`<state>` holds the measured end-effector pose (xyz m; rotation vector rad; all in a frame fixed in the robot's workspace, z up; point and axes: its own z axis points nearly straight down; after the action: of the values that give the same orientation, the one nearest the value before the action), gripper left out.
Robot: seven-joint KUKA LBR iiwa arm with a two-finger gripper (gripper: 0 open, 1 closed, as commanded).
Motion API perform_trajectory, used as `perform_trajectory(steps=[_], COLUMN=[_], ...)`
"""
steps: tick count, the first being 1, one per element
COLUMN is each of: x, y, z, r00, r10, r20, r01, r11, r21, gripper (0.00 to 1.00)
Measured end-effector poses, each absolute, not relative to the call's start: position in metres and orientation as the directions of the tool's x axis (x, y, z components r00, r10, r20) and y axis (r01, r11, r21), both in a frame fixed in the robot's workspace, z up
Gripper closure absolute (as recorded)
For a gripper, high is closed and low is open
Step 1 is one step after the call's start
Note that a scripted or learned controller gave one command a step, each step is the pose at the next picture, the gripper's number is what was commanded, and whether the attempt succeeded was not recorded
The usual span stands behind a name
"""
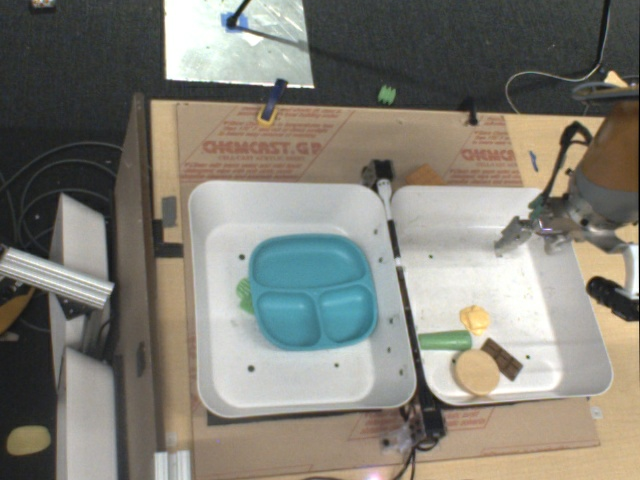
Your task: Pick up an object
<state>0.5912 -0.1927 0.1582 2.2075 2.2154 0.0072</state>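
From here I see two bins [300, 208] of smooth white plastic — faintly glossy. The blue tray [312, 290] looks like matt plastic. The bench [300, 138] is covered in printed brown cardboard. The round disc [476, 373] looks like pale wood, and the tool [527, 230] is dull grey metal.

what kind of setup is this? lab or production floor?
Most likely a robotics lab bench for grasping trials. Cues: two white bins taped-down side by side on a board, toy-like items such as a blue divided plate, and loose cables on a dark carpeted floor.
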Motion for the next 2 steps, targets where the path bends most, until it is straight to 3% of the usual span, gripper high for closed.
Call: perform_trajectory(steps=[1, 2], x=[0.548, 0.547], y=[-0.209, -0.153], z=[0.303, 0.187], r00=[0.001, -0.008], r10=[1.0, 1.0], r20=[-0.007, 0.005], r01=[1.0, 1.0], r11=[-0.001, 0.008], r21=[0.017, -0.007], gripper=[0.0, 0.0])
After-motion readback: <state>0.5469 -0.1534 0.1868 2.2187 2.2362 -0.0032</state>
